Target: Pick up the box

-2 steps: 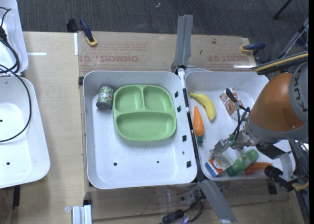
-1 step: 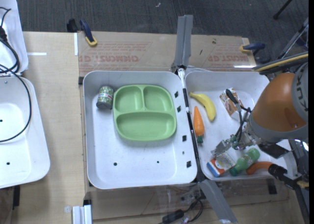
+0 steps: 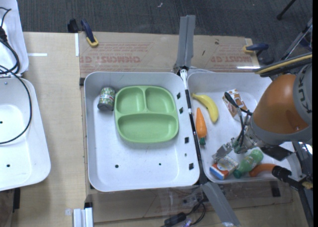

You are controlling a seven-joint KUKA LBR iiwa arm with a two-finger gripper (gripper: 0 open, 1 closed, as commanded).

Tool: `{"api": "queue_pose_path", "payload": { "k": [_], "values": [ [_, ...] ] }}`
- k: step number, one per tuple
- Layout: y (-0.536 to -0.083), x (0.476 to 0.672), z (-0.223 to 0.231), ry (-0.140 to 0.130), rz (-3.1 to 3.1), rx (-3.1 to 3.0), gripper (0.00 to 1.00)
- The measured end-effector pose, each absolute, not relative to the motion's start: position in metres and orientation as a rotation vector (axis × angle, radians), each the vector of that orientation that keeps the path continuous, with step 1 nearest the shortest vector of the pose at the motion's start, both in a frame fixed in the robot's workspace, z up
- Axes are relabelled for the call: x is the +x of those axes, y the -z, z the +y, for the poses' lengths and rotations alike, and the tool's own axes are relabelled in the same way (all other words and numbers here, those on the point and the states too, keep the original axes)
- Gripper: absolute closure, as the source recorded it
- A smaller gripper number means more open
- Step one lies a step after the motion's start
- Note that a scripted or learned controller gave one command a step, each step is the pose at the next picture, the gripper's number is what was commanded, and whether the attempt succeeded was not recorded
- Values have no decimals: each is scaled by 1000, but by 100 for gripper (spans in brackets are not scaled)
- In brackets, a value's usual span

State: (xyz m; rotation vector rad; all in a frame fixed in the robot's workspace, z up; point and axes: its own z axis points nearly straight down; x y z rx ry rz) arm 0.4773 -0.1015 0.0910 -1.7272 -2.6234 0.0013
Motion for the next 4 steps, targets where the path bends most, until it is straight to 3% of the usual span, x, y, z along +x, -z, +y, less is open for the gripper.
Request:
{"api": "queue_pose_path", "payload": {
  "k": [3, 4],
  "values": [
    [-91, 477, -101, -2, -2699, -1605, 0],
    [-91, 478, -99, 0, -2561, -1820, 0]
  ]
}}
